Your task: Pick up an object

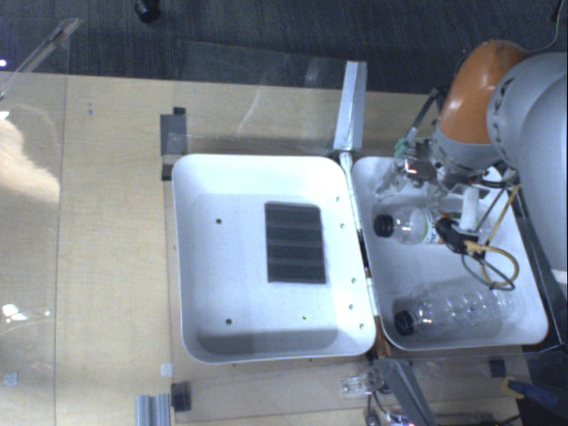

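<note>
Two clear plastic bottles lie in the right bin (532, 327), one (406, 226) just below our gripper (424, 177), other (453, 311) further off twd the near rim; can't tell the grip state; they look light, slick, squashy, so we'd grab mid-body.

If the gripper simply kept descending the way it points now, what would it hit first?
Most likely the upper clear bottle in the right bin: the gripper hangs just above its body, pointing down into the bin. Depth is hard to judge from this slanted view, so it might instead reach the bin floor beside it.
</note>
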